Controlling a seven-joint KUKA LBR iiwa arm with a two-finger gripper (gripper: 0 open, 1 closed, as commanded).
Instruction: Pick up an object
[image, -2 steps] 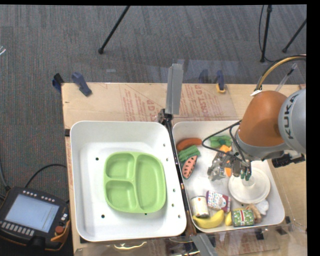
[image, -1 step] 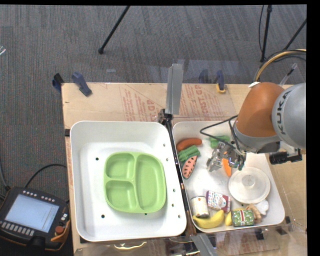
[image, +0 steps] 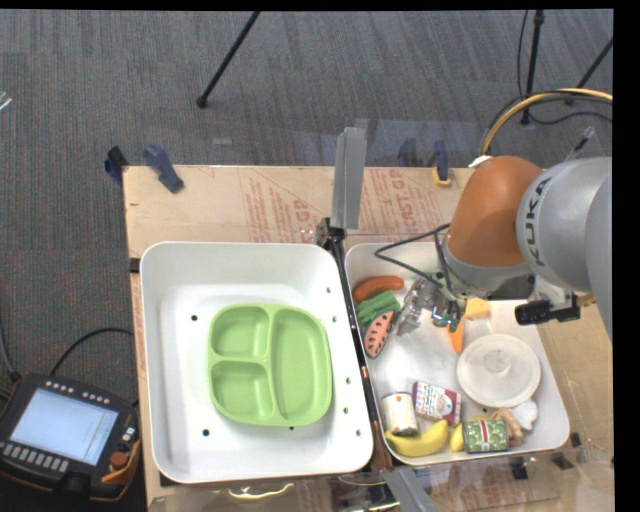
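Camera view was looked down at a slant on the table (image: 230, 205), where two white bins sat side by side. The left bin (image: 170, 270) held a green divided plate (image: 270, 363); the right bin (image: 555, 400) held a scatter of toy food. The claw (image: 428, 308) was seen low over the upper middle of the right bin, under the orange band (image: 495, 210) of the arm. Its metal parts were too small and tangled to read, so whether it was spread or pressed together could not be told, and nothing was seen held by it.

The nearest pickable things were judged to be the watermelon slice (image: 378, 334), just beside the claw toward the left bin and a little nearer the viewer, and the red sausage (image: 377, 287), a little farther away on the same side. The slice's long axis ran roughly from the far wall toward the viewer, tilted; the sausage lay nearly crosswise to it. An orange carrot (image: 457, 336) lay just on the claw's other side, touching or nearly touching the white lidded bowl (image: 498, 369).

"KUKA" was read in part on the grey arm (image: 570, 225). Reversed red printing was seen on the table's board, not legible. A small carton (image: 434, 400) and a green can (image: 486, 435) carried labels too small to read, beside a banana (image: 420, 440).
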